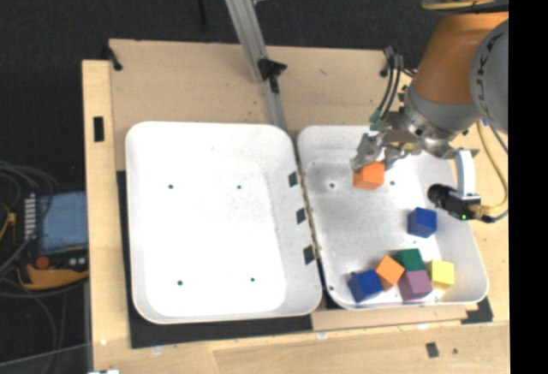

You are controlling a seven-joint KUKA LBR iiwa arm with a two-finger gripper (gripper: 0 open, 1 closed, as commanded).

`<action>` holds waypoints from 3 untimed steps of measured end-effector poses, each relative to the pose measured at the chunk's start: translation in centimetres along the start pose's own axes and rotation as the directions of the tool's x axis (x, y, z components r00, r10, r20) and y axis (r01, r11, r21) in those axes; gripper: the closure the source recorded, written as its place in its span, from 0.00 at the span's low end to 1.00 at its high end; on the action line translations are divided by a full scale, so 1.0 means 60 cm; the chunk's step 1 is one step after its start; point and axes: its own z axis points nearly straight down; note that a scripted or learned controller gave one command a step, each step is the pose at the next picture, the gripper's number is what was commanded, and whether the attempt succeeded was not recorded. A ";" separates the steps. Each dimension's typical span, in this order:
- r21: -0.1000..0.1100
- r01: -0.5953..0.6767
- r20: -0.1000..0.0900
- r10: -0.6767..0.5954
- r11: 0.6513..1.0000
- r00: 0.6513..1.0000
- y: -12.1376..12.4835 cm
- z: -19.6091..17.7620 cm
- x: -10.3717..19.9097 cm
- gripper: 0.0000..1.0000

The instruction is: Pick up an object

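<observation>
Orange cube sitting between the fingers of the gripper — fingers closing on it, over the right bin. Other blocks lying well below the gripper — blue cube nearest.

The arm is grey with a broad orange band; thin cables run down its side to a small grey metal hand.

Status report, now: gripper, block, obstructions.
Gripper over right white bin, fingers astride small orange cube; grasp unconfirmed. Other cubes clustered at bin's near corner, lone blue cube apart. Nothing crowding the orange cube.
</observation>
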 end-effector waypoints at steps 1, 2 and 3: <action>0.002 0.004 -0.001 -0.004 1.000 1.000 -0.008 -0.010 0.104 1.00; 0.001 0.004 -0.001 -0.004 1.000 1.000 0.001 -0.028 0.187 1.00; 0.004 0.003 0.001 -0.003 1.000 1.000 -0.012 -0.013 0.276 1.00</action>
